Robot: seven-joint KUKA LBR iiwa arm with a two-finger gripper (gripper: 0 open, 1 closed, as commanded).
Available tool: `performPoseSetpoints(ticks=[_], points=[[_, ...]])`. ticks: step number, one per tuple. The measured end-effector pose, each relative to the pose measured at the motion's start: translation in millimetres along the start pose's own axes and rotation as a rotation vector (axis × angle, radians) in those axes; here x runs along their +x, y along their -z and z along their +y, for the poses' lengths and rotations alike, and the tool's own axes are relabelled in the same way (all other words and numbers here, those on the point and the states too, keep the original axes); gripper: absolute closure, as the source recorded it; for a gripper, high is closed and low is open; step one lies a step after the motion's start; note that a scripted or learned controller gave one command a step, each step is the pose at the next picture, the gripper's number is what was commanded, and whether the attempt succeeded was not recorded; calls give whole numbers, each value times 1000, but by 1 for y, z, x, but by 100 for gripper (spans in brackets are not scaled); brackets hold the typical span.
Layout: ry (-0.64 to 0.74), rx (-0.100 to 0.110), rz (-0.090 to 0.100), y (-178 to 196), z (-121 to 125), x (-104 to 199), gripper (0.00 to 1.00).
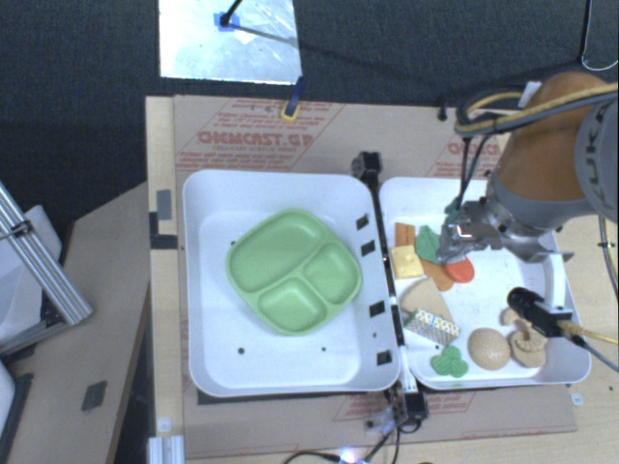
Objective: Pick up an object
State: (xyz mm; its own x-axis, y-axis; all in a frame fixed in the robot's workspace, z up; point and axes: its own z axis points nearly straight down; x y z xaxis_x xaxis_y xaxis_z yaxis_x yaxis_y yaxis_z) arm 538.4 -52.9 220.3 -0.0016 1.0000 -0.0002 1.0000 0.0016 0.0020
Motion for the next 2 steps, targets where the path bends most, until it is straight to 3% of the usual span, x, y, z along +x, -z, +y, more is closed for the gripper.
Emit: performPoseSetpoints(ticks=[2], points=[[5,-1,1,1,-7,13,100]])
